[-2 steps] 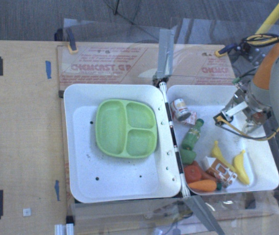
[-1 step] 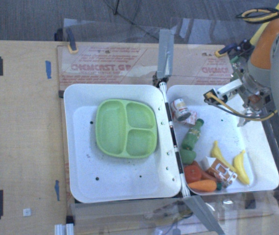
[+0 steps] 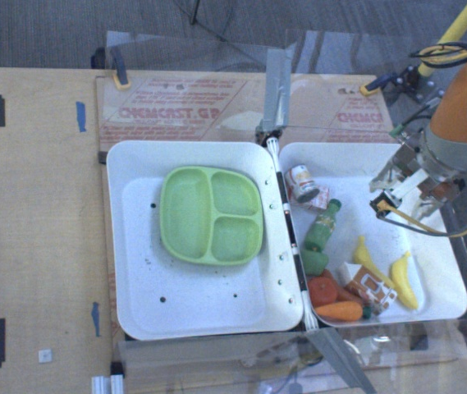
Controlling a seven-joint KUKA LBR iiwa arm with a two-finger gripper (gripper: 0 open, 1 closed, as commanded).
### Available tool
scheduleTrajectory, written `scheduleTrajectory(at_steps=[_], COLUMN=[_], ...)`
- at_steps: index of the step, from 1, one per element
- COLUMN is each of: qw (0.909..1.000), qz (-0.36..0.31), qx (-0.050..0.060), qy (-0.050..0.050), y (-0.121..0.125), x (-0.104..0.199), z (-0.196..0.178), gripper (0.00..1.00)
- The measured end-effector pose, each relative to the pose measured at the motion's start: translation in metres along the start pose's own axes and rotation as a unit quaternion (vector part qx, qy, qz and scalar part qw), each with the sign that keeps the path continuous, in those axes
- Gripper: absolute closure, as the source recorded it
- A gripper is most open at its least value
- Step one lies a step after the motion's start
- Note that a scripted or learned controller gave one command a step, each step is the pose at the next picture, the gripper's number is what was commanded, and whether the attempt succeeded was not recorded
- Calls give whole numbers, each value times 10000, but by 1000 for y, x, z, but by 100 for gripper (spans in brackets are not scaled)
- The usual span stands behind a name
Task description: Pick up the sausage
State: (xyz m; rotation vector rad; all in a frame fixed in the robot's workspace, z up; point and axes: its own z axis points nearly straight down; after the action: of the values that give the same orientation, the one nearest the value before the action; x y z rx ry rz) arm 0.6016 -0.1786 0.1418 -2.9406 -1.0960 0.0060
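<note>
My gripper hangs over the right bin, near its far right wall. A short reddish-brown sausage shows at the gripper's tip, lifted off the bin floor. The gripper is shut on it, and the wrist hides most of it. The grey arm with its orange band reaches in from the right edge of the view.
In the right bin lie a can, a green bottle, a tomato, a carrot, a small carton and two bananas. The left bin holds a green divided plate.
</note>
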Motion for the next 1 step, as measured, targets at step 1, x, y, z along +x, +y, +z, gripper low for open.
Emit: scheduleTrajectory(at_steps=[1], qw=[9679], qz=[2511], qx=[-26], qy=[21], y=[33], x=[13], z=[55], gripper=[0])
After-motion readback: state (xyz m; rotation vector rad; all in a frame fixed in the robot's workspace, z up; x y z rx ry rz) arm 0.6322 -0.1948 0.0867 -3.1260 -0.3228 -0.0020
